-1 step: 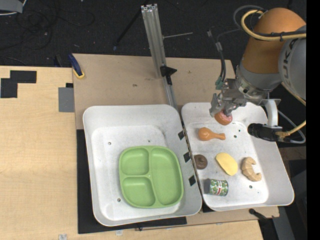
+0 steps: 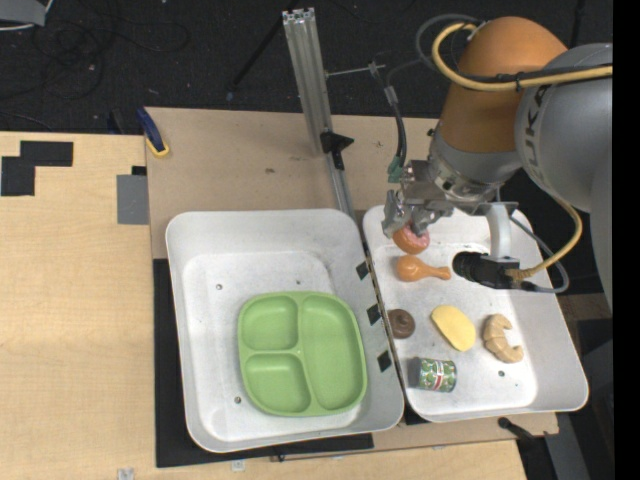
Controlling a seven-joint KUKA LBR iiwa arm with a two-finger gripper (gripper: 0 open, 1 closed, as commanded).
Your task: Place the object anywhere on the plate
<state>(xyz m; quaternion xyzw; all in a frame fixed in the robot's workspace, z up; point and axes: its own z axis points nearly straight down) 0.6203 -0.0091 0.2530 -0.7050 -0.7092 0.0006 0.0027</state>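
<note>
Camera view: the pincer (image 2: 408, 223) is down in the right bin, over a pink object.

The pink object (image 2: 411, 239) sits right under the pincer tips, touching or nearly so; whether it is gripped or how wide the pincer stands, I cannot tell. An orange drumstick-shaped toy (image 2: 420, 268) lies just below it. The green plate (image 2: 300, 354) waits well to the lower left in the left bin (image 2: 200, 238), so a lift across the divide seems next.

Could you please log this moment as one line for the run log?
arm: over right bin | gripper: at pink object, grasp unconfirmed | plate: left bin, nothing on it | phase: pick, place not yet done
</note>
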